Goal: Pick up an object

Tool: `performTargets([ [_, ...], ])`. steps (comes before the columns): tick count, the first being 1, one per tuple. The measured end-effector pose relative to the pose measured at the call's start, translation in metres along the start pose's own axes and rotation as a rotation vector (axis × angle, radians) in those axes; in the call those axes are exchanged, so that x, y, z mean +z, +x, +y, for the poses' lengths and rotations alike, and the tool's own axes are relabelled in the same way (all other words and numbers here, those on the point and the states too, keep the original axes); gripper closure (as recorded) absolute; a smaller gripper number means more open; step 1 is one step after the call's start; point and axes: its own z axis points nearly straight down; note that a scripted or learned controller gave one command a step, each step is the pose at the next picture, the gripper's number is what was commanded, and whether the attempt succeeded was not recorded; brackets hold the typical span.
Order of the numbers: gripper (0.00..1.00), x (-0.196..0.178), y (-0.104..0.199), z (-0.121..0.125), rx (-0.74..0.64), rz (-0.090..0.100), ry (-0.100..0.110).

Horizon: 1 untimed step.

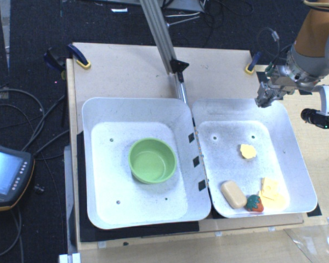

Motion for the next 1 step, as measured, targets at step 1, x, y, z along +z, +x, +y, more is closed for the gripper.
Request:
performTargets([
  [1, 0.0, 0.0, 0.0, 0.0, 0.0, 0.0, 0.0],
])
